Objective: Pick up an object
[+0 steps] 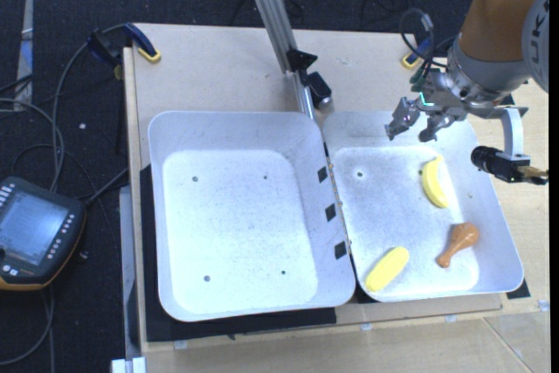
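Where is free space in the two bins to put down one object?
The left bin has a wide bare floor. In the right bin, the left part beside the divider is bare. Its right half is crowded: banana piece, drumstick, yellow corn-like piece, with the gripper above.

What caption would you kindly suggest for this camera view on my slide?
KUKA arm's gripper open above the right bin, which holds two yellow pieces and a brown drumstick toy.

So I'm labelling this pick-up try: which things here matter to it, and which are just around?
Job: gripper, yellow slice, yellow oblong, brown drumstick, right bin.
Around: left bin, pendant, clamps.
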Robot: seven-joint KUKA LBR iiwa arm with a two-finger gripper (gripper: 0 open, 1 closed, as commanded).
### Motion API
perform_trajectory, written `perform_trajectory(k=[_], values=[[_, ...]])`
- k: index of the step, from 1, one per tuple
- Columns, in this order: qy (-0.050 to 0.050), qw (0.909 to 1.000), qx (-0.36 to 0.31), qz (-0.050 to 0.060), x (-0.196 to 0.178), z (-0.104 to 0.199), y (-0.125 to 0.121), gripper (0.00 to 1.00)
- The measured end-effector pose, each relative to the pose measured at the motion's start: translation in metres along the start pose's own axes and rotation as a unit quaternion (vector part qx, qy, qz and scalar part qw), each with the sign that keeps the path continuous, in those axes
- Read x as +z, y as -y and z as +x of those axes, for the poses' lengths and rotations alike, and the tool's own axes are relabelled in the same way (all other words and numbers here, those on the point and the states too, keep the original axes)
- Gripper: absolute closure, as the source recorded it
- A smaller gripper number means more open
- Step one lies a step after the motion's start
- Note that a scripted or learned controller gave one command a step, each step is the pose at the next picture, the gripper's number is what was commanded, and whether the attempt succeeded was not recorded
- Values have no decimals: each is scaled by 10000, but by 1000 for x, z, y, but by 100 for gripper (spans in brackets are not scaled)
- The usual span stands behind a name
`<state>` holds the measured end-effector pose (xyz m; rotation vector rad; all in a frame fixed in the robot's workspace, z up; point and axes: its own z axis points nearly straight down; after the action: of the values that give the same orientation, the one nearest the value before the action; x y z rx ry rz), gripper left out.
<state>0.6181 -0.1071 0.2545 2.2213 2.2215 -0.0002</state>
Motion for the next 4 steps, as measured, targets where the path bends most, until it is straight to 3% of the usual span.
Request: perform_trajectory(k=[1, 4], values=[[0, 10000, 0, 0, 0, 0, 0, 0], [-2, 10000, 0, 18, 138, -1, 2, 0]])
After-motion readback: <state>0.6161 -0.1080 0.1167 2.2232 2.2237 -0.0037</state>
